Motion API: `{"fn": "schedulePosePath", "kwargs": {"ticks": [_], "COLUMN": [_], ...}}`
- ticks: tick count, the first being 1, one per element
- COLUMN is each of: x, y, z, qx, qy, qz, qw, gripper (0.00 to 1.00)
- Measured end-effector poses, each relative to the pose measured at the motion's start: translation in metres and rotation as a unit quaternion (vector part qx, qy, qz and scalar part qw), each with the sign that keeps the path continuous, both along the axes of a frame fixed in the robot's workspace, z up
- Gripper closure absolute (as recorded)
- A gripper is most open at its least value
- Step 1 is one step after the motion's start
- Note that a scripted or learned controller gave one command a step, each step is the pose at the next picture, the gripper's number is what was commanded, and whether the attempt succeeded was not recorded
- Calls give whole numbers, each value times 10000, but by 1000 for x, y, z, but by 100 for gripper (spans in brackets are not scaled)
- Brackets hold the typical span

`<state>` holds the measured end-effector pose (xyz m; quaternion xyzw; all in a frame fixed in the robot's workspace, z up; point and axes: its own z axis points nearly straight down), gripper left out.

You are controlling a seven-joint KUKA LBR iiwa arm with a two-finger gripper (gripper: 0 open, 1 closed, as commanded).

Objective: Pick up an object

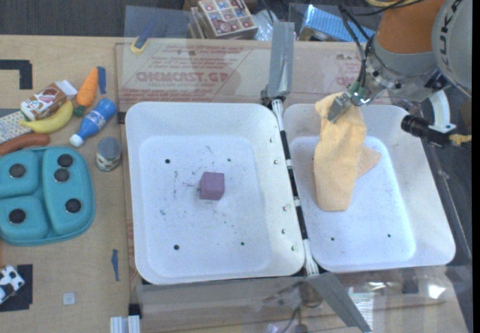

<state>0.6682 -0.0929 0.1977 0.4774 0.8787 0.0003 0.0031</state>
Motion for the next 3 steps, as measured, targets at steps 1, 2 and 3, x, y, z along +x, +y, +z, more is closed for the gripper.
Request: {"fn": "schedulePosePath", "kwargs": {"ticks": [1, 2, 3], "x": [-1, -1, -1], "y": [12, -11, 29], "z": [8, -16, -14], "qx": [8, 11, 12], "qy": [3, 30, 23], "qz": [-1155, -40, -2034], "qw": [9933, 10000, 9791], "gripper": [100, 100, 100]}}
